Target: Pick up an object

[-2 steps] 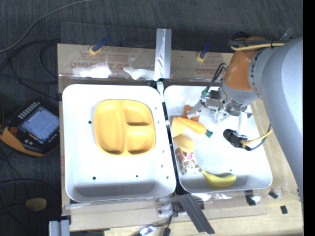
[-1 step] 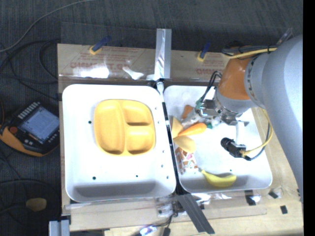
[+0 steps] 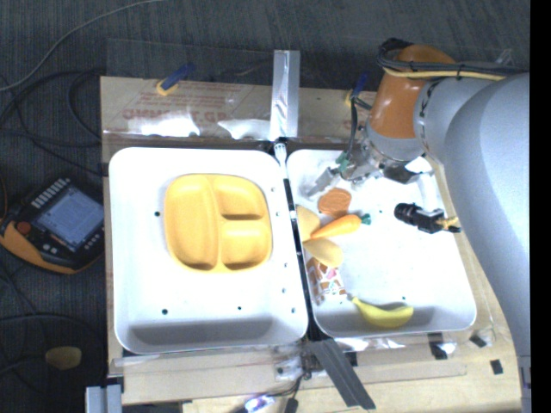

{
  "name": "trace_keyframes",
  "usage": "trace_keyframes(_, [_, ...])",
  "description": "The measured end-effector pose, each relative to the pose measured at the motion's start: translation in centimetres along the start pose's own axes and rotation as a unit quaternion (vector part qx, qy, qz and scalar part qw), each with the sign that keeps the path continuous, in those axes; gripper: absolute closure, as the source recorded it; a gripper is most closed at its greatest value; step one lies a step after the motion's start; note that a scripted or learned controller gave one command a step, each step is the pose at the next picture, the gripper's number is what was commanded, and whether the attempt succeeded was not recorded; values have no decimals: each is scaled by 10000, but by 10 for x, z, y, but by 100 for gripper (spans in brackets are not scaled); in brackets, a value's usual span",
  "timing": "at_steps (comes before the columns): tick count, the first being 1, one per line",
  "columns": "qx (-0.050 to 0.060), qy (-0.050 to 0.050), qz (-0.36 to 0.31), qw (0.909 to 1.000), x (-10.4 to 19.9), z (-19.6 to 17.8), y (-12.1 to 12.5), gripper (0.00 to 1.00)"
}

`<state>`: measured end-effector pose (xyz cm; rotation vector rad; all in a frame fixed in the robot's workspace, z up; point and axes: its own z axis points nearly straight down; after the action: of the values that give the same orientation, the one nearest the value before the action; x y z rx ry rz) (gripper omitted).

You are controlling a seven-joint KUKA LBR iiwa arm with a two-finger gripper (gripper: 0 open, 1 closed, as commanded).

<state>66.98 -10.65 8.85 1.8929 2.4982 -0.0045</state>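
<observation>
While my tool [image 3: 344,169] hangs in the right bin [image 3: 448,295], grip state unclear, the round orange piece [image 3: 335,200] lies just at its 6 o'clock.

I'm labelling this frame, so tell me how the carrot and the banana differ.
The carrot is orange with a green tip; the banana is yellow. The carrot is straight and lies mid-bin near the divider; the banana is curved and lies against the near wall. Both lie in the right bin, neither one between the pincer's fingers.
</observation>
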Motion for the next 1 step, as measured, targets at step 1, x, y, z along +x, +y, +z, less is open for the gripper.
trace_keyframes(1, [-44, 0, -2091, 9779, 10, -1, -46, 0])
